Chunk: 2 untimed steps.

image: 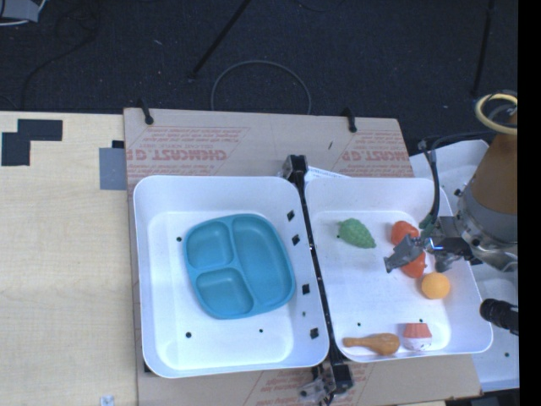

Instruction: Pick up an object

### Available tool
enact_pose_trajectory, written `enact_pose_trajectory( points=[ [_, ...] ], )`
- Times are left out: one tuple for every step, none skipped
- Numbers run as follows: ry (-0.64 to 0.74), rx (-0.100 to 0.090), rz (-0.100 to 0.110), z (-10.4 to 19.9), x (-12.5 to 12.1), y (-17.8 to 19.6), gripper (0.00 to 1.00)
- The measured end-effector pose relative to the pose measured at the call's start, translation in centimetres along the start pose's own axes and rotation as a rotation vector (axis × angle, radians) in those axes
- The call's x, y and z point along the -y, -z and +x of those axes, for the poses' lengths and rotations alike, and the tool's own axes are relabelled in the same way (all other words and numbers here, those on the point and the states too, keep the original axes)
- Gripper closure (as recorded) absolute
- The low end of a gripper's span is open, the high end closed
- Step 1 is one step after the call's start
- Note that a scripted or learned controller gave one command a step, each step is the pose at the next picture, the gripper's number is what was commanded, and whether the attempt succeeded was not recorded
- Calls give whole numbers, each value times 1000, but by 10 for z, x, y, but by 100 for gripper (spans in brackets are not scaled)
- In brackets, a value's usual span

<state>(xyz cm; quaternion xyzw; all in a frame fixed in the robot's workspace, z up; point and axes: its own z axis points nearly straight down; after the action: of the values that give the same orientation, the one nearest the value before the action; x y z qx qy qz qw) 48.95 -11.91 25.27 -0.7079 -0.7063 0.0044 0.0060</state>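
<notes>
The arm (499, 184) comes in from the right and is cut off by the frame, so just its orange band and grey wrist show. Its gripper (412, 255) hangs low over the right bin (372, 328), and the dark fingers cover part of a red-orange toy (406, 231), perhaps a tomato or pepper. A second patch of red shows just below the fingers; I cannot tell whether it belongs to the same toy. Whether the fingers are spread or closed, or touch the red toy at all, is too blurred to make out.

There are two white bins side by side. The left bin (161, 328) holds one blue plate (238, 265) with three compartments, lying flat. The right bin holds, as far as can be counted, five small toys: the red one under the gripper, one green leafy piece (356, 233) near the middle and well apart from the gripper, one orange ball (435, 286) just below and right of the gripper, one tan drumstick (374, 342) along the front wall, and one small red and white piece (415, 335) beside it, too small to identify.

The cardboard sheet (211, 146) under the bins carries red print, upside down from here; it is hard to read and appears to say "CHEMCRST CP" twice along the far edge
</notes>
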Motion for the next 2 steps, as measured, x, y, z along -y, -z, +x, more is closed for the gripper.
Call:
enact_pose_trajectory(
  points=[
    [2,2,-13,0,-2,6,0],
    [2,0,-8,-7,4,-48,0]
  ],
)
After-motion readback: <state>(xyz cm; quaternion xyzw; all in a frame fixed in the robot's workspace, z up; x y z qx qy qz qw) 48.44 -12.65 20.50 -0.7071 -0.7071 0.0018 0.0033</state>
